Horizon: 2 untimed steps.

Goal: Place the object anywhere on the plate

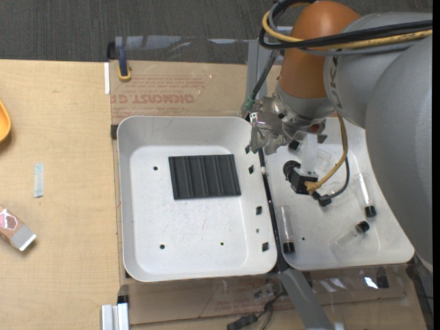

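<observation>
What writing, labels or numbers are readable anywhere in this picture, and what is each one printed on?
Red print on the cardboard sheet behind the left bin: looks reversed and blurred, unreadable.
Reddish marking on the small packet at the bench's far left: too small to read.
No readable text on the black ribbed plate or the arm.

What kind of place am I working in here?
Probably a robot lab test bench: white left bin and right bin on a wooden top, grey arm over the right one, cardboard behind.
</observation>
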### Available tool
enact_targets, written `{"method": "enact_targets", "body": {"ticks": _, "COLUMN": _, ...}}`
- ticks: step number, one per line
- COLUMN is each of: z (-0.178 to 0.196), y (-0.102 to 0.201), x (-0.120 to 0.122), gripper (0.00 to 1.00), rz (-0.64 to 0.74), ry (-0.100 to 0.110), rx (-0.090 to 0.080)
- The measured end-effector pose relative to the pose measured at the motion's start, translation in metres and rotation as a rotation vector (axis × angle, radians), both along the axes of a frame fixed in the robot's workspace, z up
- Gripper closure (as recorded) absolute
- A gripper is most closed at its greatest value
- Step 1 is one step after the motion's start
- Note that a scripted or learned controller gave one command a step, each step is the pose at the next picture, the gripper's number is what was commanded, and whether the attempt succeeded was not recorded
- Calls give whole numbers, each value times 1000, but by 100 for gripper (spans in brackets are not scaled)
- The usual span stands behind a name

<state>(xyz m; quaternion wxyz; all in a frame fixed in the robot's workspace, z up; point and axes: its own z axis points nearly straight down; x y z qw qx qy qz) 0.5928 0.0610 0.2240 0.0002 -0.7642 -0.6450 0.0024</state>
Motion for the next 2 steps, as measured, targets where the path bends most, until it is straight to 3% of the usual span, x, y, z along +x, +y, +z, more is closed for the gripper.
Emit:
{"method": "enact_targets", "body": {"ticks": 1, "z": -4, "y": 54, "x": -42, "gripper": 100, "rz": 73, "ry": 1, "rx": 1}}
{"method": "enact_targets", "body": {"ticks": 2, "z": -11, "y": 104, "x": -116, "gripper": 100, "rz": 130, "ry": 1, "rx": 0}}
